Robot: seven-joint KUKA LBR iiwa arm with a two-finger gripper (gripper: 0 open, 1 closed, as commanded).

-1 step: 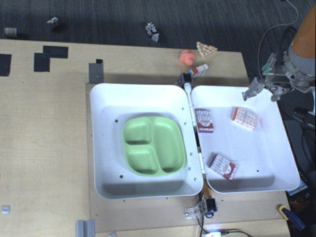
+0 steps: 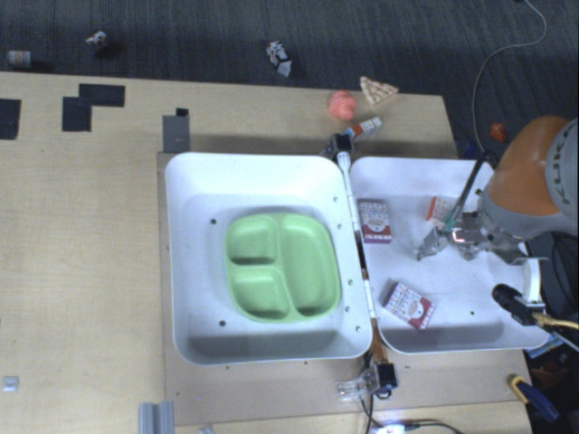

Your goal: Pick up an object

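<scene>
We cannot tell our jaws' (image 2: pixel 432 245) state; below them, the small carton (image 2: pixel 408 305) looks light, stiff, graspable across its narrow sides.

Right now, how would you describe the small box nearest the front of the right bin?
Find the right bin, where the gripper reaches in. The small box lies tilted near its front wall. The other box lies straighter, farther back beside the divider.

A divided tray (image 2: pixel 282 265) lies in the left bin (image 2: pixel 185 269). In the right bin (image 2: pixel 488 333), beside it, one small box (image 2: pixel 374 221) rests near the shared wall, another (image 2: pixel 408 305) nearer the front edge, a packet (image 2: pixel 441 210) toward the back, the gripper (image 2: pixel 432 245) between them.
</scene>
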